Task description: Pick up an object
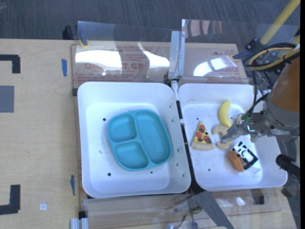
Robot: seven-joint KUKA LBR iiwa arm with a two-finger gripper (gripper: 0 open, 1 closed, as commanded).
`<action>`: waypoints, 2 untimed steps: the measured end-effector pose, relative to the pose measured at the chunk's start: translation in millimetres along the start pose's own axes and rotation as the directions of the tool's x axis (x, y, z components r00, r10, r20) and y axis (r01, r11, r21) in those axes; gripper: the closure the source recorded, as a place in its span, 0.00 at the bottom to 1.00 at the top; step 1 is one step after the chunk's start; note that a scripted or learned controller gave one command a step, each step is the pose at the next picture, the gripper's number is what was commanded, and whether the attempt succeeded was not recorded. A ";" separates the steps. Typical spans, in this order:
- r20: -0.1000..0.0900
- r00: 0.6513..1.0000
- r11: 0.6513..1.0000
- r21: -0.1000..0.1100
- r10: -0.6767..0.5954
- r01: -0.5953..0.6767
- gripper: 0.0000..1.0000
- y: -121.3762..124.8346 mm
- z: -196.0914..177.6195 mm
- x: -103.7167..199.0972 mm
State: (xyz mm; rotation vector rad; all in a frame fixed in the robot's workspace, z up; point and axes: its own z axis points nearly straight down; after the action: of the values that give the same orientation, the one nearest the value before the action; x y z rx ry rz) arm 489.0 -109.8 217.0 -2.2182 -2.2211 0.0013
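1. Two white bins lie side by side on the desk (38, 142), and I see my arm (286, 104) reaching in from the right, over the right bin (267, 175). Its grey body and orange band are at the right edge of the view.
2. The end effector (232, 131) hangs low over the middle of the right bin, pointing to the left. Whether it is released or clenched, I cannot tell; nothing is visibly between its tips.
3. It is just beside a small beige piece (220, 129) and another beige piece (223, 145) lower; if it touches them I cannot say.
4. A yellow banana (224, 112) lies above it, near the bin's upper part, curved and almost upright in the view.
5. A pizza slice toy (202, 137), triangle shaped with red dots, lies to the left, near the divider between the bins.
6. An orange object (235, 162) and a black and white block (245, 154) touch each other below the end effector.
7. The lower left part of the right bin has open floor, and also the lower right corner.
8. The left bin (90, 104) holds a teal divided plate (139, 138) with three compartments, with free white floor all around it.
9. Clear plastic walls (176, 51) stand behind both bins.
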 end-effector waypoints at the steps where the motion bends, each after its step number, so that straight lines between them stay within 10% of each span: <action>1: 0.002 0.999 0.999 -0.005 0.039 -0.039 0.00 -7.7 116.7 -44.8; 2: 0.001 0.996 0.996 -0.005 0.087 -0.087 0.00 15.6 130.2 -57.2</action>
State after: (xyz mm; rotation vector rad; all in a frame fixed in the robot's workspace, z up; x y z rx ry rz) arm 504.3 -166.8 86.7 -2.3163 -2.1248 -0.0033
